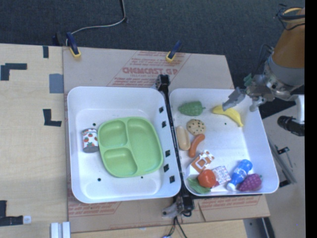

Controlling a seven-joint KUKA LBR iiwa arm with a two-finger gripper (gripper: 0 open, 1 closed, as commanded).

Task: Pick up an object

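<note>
The yellow plastic banana (231, 114) lies near the far right corner of the right white bin (257, 148), beside a green plastic pepper (190, 108). The grey two-finger gripper (233, 102) sits directly above the banana's far end, one finger (232, 101) angled down toward it; whether it is open or closed cannot be determined. Nearer the camera lie a blue bottle (238, 173) and purple grapes (250, 182). The left white bin (79, 103) contains a green compartment tray (131, 146).
</note>
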